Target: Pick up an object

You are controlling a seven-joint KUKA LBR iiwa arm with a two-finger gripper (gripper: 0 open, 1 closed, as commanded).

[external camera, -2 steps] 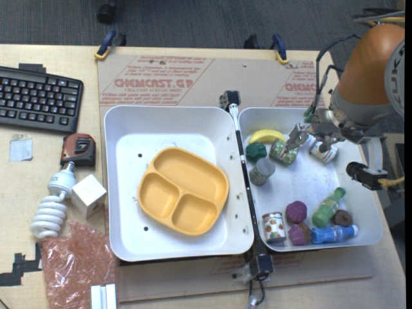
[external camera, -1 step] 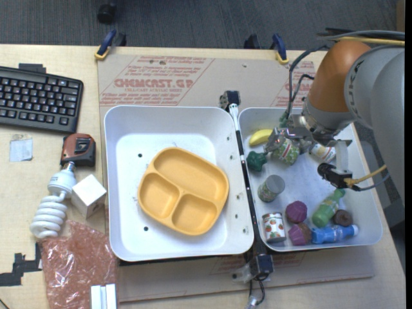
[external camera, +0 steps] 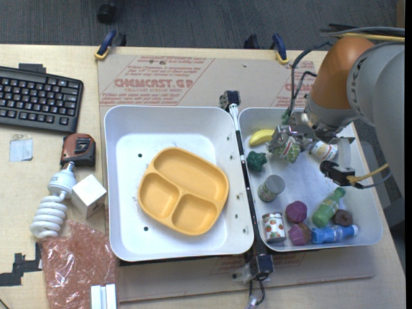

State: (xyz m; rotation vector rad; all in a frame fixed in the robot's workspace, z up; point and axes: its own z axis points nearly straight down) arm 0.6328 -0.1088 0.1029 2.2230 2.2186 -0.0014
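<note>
My gripper [external camera: 287,144] is low in the back of the right bin [external camera: 370,201], under the orange-banded wrist. It sits over a small greenish, shiny object [external camera: 290,152] that its body partly hides. A yellow banana [external camera: 260,137] lies just to its left, and a dark green toy [external camera: 257,161] below that. A white jar with an orange band [external camera: 322,150] rests just right of the gripper. Nearer the front are a grey can [external camera: 272,187], a purple piece [external camera: 296,211], a green bottle [external camera: 327,206], a blue bottle [external camera: 335,235] and a printed can [external camera: 274,227].
The left bin [external camera: 122,172] holds a yellow divided plate [external camera: 185,190]. Left of the bins lie a keyboard [external camera: 38,98], a tape measure [external camera: 78,150], a spiral bulb [external camera: 53,205] and a white cube [external camera: 89,193]. A cable [external camera: 357,179] crosses the right bin.
</note>
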